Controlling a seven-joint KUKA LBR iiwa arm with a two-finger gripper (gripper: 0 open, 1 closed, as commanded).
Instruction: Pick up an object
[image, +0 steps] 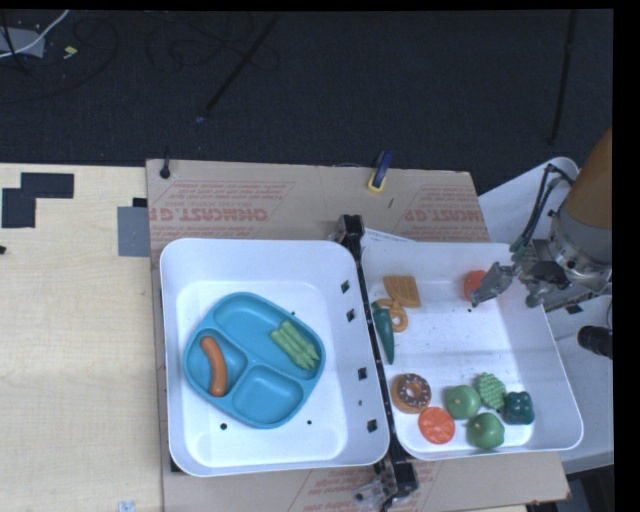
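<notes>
Small round orange-red toy object (475, 283) is seen touching left tip of two-finger gripper (515, 283); fingers spread open, nothing held.

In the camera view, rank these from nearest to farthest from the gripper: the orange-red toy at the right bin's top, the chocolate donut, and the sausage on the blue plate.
Measured from the gripper:
1. Orange-red toy, just beside the fingertips, upper right bin.
2. Chocolate donut, lower part of the right bin.
3. Sausage, on the blue plate in the left bin.
</notes>
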